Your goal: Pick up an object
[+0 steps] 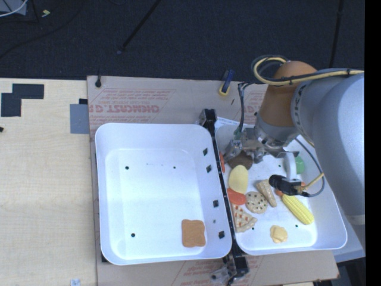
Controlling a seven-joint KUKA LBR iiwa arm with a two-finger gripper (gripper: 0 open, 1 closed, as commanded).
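Observation:
My gripper (245, 150) is low over the far left part of the right bin (333, 234), with the grey arm and its orange band above it. A dark brown object (237, 160) lies right under the gripper, partly hidden by it. Just in front lie a pale yellow pear-shaped piece (239, 179) and a red piece (237, 197). Further forward are a round cookie (256, 203), a bread stick (266, 192), a corn cob (297, 210), a pizza slice (243, 221) and a small yellow lump (278, 234).
The left bin (113, 177) holds one toast slice (193, 233) near its front right corner. A green piece (299, 165) sits by the arm in the right bin. The black divider (216, 177) separates the bins.

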